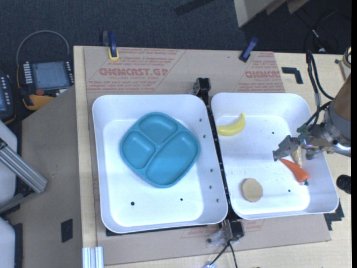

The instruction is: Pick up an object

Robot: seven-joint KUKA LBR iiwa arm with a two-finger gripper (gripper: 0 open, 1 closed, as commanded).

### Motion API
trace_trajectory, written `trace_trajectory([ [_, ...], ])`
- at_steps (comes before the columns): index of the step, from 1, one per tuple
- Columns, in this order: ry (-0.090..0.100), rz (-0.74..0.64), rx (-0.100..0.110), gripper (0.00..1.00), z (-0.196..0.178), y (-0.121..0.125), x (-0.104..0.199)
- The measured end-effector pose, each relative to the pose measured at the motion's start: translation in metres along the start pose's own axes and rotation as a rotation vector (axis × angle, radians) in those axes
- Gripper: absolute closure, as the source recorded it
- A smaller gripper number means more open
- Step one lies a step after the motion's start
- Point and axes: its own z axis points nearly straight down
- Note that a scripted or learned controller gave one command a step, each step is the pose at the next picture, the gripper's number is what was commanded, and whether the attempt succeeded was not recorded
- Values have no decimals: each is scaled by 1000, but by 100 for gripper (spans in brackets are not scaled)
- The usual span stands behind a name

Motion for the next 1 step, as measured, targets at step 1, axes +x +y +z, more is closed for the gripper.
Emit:
trace_trajectory([
  [1,-1,-1,-5,0,-2,1,0],
])
